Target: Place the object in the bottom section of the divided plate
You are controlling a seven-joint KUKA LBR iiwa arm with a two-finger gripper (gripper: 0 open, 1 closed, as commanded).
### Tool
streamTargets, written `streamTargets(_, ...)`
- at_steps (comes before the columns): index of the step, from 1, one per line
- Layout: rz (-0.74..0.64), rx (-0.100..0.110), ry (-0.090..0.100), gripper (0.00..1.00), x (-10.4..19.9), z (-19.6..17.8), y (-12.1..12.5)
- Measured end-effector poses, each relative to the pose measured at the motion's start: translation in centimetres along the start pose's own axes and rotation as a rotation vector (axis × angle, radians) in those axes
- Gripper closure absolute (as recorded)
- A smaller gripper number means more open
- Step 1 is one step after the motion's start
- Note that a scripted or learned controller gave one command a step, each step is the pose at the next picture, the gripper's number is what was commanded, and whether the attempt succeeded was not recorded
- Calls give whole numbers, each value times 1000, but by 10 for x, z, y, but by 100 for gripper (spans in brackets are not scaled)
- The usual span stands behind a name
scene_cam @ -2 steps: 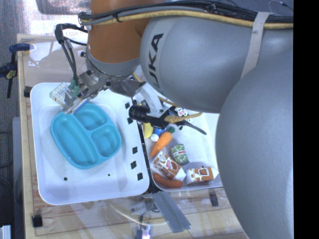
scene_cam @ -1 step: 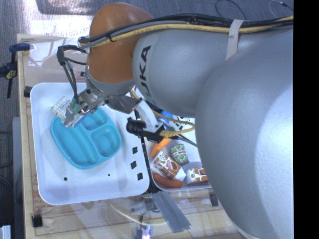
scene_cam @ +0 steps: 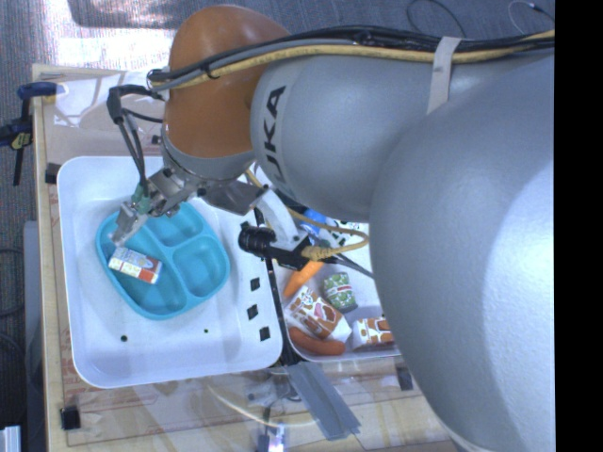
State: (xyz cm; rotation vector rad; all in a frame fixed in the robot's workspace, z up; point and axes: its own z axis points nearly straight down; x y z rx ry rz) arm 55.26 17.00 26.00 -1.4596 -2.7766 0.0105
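Two shallow white bins sit side by side on the worktop, and the left bin [scene_cam: 85,332] carries a blue divided plate [scene_cam: 193,271]. A small carton [scene_cam: 134,266], white with orange and blue print too small to read, lies flat in the plate's left-hand section near the rim; its long axis runs from upper left to lower right, slightly tilted from level in the camera view. The pincer [scene_cam: 127,224] hangs just above the carton's upper-left end, over the plate's edge, and I cannot tell how far apart its tips stand or whether they touch the carton. On the grey arm [scene_cam: 311,130] the letters "KA" can be read. The right bin [scene_cam: 300,347] holds a carrot [scene_cam: 301,276], a sausage [scene_cam: 316,342], a green can [scene_cam: 339,290] and small printed packets [scene_cam: 316,314], all close together.
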Motion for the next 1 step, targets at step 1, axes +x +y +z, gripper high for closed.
streamTargets(1,-184,-5,-1,0,-12,-102,-46)
